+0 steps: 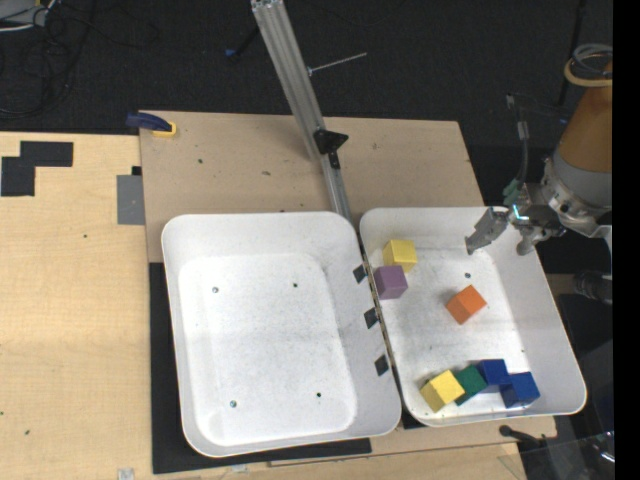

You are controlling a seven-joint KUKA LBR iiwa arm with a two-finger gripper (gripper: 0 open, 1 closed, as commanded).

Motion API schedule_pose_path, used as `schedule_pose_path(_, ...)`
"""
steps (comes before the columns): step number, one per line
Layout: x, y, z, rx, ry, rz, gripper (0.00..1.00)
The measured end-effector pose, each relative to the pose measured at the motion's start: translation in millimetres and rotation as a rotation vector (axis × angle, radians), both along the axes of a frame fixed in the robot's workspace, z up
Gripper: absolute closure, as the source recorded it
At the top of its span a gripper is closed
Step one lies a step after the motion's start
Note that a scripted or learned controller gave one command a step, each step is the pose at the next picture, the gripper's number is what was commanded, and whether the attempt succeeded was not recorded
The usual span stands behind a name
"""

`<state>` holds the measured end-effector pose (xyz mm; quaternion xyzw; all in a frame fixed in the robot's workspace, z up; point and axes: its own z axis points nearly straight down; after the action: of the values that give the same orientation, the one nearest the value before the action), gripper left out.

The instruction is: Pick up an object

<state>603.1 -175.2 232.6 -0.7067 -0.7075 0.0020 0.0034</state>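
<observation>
The right bin holds several blocks. A yellow block and a purple block sit near its left wall. An orange block lies in the middle. Along the front edge are a yellow block, a green block and two blue blocks. My gripper hangs over the far right part of this bin, up and to the right of the orange block. Its fingers are spread apart with nothing between them.
The left bin stands beside the right one. A slanted aluminium bar rises from between the bins toward the back. Black clips sit along the shared bin edge. The arm's orange band is at the right.
</observation>
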Motion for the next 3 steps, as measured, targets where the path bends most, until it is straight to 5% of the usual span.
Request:
schedule_pose_path(1, 0.9, -0.1, 2.5, -0.001, -0.004, 0.001, 0.0)
schedule_pose_path(3, 9.4, 10.2, -91.5, 0.0, 0.0, 0.005, 0.0)
